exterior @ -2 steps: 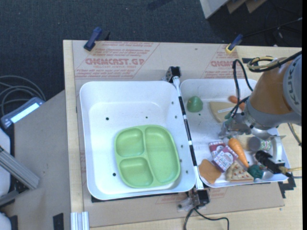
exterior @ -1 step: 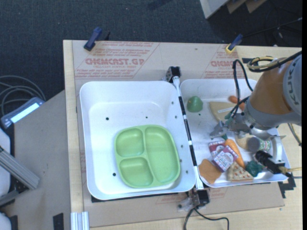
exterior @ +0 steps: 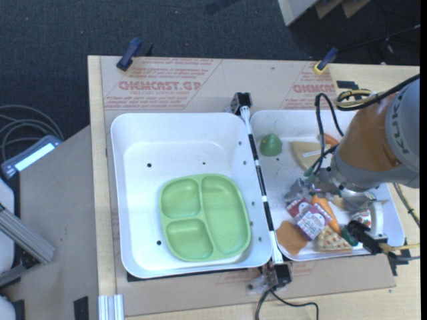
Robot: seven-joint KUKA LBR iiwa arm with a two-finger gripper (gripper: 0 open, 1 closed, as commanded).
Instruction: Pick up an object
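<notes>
Down among the toy food in the right bin [exterior: 393, 227] sat my pincer [exterior: 319, 187], just beyond the red packet [exterior: 308, 220]; whether it was wide, narrow or holding anything I could not tell, because my own wrist covered it from above. Around the packet lay the things I might lift: a waffle piece [exterior: 331, 240] on its near side, a brown round slice [exterior: 291, 237] toward the left bin, a pale wedge [exterior: 305, 154] and a green ball [exterior: 270, 145] farther off at the bin's back. Crowding there probably explained my steep reach. My arm [exterior: 373, 142] came in from the right, orange band up, bent sharply down over the pile. Left of the packet, across the divider, a green sectioned plate [exterior: 203, 216] rested in the left bin [exterior: 133, 145]
</notes>
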